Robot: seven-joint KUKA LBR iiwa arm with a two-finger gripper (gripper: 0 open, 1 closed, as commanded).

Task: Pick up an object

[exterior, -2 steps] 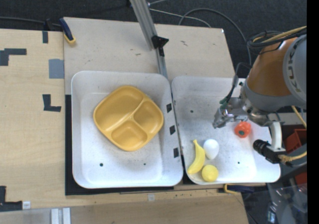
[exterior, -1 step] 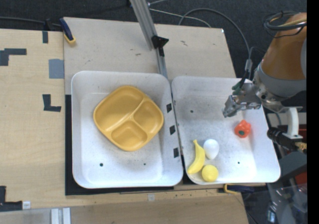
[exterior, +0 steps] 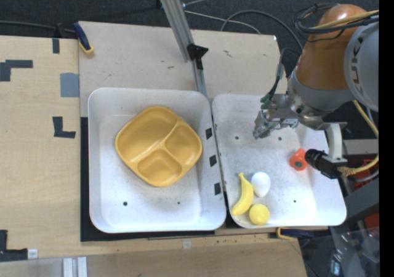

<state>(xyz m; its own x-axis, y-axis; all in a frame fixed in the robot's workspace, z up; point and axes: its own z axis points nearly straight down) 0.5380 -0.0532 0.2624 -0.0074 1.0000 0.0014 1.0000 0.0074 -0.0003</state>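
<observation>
My gripper (exterior: 263, 129) hangs over the upper middle of the right bin (exterior: 320, 208), with nothing visible between its fingers. A yellow banana (exterior: 244, 194) lies near that bin's front left corner. A white egg-shaped object (exterior: 261, 182) rests against the banana, and a yellow lemon (exterior: 259, 213) sits just below it. A small orange object (exterior: 298, 159) lies toward the bin's right side, below and to the right of the gripper. All of these lie apart from the gripper.
The left bin (exterior: 104, 202) holds a yellow divided plate (exterior: 159, 144). A metal pole (exterior: 175, 14) slants in from the top and ends at the divider between the bins. Black cables loop behind the right bin.
</observation>
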